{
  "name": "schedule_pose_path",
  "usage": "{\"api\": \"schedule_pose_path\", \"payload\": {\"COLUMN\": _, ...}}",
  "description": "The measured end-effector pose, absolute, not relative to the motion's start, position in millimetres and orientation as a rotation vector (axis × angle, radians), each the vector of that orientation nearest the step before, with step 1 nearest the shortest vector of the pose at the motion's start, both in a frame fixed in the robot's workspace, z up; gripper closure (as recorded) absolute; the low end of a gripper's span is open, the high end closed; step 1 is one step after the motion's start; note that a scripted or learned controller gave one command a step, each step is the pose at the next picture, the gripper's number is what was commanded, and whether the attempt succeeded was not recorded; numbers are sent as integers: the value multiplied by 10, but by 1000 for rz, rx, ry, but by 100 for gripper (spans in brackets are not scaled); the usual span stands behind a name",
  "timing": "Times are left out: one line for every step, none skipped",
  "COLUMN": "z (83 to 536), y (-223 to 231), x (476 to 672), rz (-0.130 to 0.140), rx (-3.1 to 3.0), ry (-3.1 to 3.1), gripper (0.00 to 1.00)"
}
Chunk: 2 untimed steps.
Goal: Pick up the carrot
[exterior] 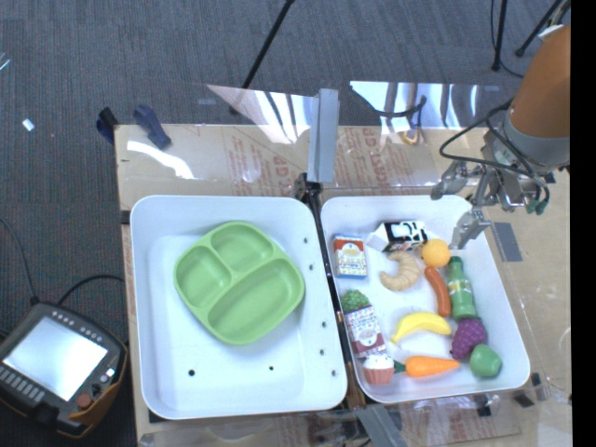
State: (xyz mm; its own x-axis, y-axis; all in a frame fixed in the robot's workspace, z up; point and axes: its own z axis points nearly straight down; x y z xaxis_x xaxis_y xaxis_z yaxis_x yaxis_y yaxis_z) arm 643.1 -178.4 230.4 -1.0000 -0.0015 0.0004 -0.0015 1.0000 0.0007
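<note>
Orange and smooth, the carrot (432, 366) lies flat near the front edge of the right bin (515, 331), with its green top pointing to the left, close to a small cupcake (378, 370), and its thin tip pointing toward a green pear-like fruit (484, 360). A banana (421, 324) lies just behind it and purple grapes (468, 335) are near its tip. It looks like a plastic toy, so it is probably light, stiff and a little slippery, and it will not break easily. The best place to take it seems to be the thick middle part of the body, with the fingers closing across its short width, because the tip is too thin and the neighbours leave little room at both ends. The gripper (475, 218) hangs over the far right corner of the same bin, well apart from the carrot, and it holds nothing. Its fingers appear a little open, though the view is not sharp enough to be fully sure. The left bin (158, 250) carries a green divided plate (239, 282).
</note>
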Motion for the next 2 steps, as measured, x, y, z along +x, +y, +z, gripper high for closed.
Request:
{"api": "schedule_pose_path", "payload": {"z": 2317, "y": -1785, "x": 6436, "rz": 0, "rx": 2, "ry": -3143, "gripper": 0}}
{"api": "schedule_pose_path", "payload": {"z": 1205, "y": -2118, "x": 6469, "rz": 2, "rx": 177, "ry": -3145, "gripper": 0}}
